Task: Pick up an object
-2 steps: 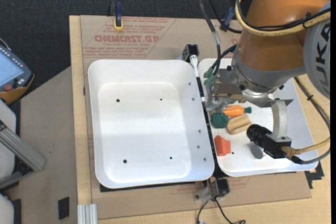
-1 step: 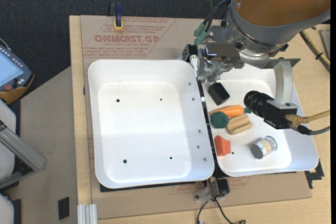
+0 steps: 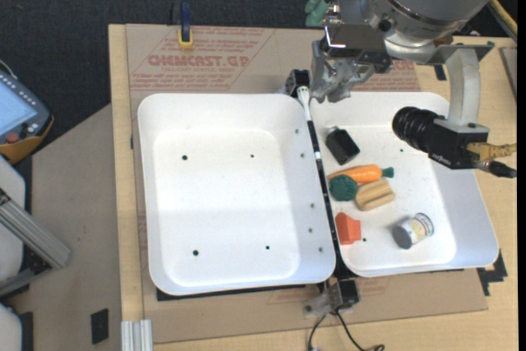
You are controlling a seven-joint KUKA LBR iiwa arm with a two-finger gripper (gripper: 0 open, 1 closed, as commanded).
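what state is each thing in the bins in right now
black block: lying flat, apart from the others
toy carrot: lying on its side, against the green piece
green piece: beside the tan block
tan block: lying flat
orange block: near the bin's left wall
small can: tipped on its side
gripper: above the right bin's far left corner

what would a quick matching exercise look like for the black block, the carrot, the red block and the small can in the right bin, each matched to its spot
Things:
1. black block
2. carrot
3. red block
4. small can

Places:
A. front of the bin, farthest right of the four
B. by the divider, nearest the front edge
C. farthest back, closest to the gripper
D. middle, just above the tan block

Pairs: 1-C, 2-D, 3-B, 4-A
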